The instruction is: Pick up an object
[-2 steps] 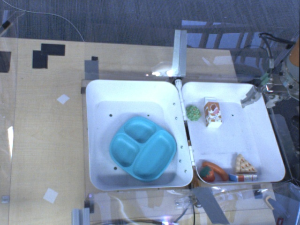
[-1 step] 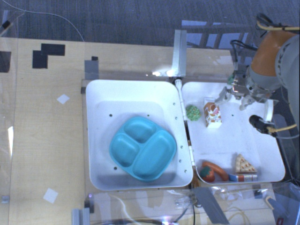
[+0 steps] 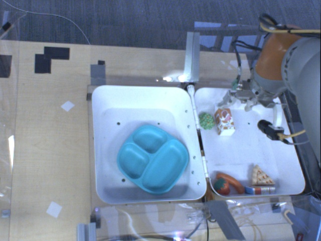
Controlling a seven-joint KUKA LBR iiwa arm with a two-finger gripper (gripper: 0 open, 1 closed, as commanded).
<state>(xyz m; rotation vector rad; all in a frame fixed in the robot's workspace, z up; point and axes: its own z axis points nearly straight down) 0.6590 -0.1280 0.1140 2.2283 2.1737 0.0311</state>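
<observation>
Arm: you see the grey arm with its orange band (image 3: 273,56) reaching in from the right, its wrist over the far part of the right-hand shallow white bin (image 3: 296,177).

Tool: the tool (image 3: 239,97) hangs over the far end of that bin, just right of and a little beyond the small red-and-white carton (image 3: 225,121). You can make out metal parts below the wrist, but not how wide the fingers stand; you cannot tell whether they are apart or closed. Nothing shows between them.

Candidate objects: all lie on the floor of the right bin. The carton stands near the far left of it, with a small green knobbly ball (image 3: 205,120) just beside it on the left, close to the wall between the bins. At the near end lie a red and orange toy vegetable (image 3: 226,183), a tan wedge like a pizza slice (image 3: 261,175) and a short grey marker-like stick (image 3: 261,190).

Left bin: the left-hand white bin (image 3: 108,109) carries a blue three-compartment plastic plate (image 3: 153,157), lying flat near its middle.

Worktop: the pale wooden worktop (image 3: 45,134) bears both bins side by side.

Progress: judge the task as not yet done. No object is lifted; each rests in its bin.

What is left: by its position, the tool looks set for the carton. You would still expect a descent, a closing on the object and a lift.

Risk: the ball sits close to the carton and may be nudged.
</observation>
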